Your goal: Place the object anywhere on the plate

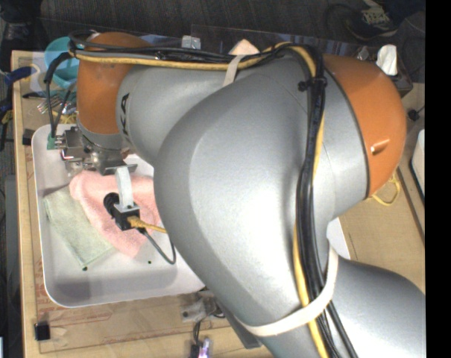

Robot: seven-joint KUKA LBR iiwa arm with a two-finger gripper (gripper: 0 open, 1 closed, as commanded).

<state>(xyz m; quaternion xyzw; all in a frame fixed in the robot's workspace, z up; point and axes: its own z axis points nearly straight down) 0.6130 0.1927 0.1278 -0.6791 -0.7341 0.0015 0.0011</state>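
Arm: the grey arm [247,185] reaches across from the right and bends down into the left bin [98,293]; its bulk screens the right part of the tabletop [136,327]
End effector: the end effector [98,155] hangs low over the rear half of the left bin, at the upper edge of the pink cloth [91,189]; whether it is apart, together or clamped on anything cannot be told, because the wrist housing sits in front of it
Task object: judged to be the pink cloth, since the end effector stands directly at it; it lies crumpled on the bin floor, its right part running under the arm
Neighbour: a pale green cloth [72,230] lies flat just beside the pink cloth on the left, touching its edge
Plate: its position cannot be told from this view
Step in hand: probably a downward grasp approach; no lift is evident
Risk: soft fabric bunches and slips, and the adjoining green cloth may be caught along with it
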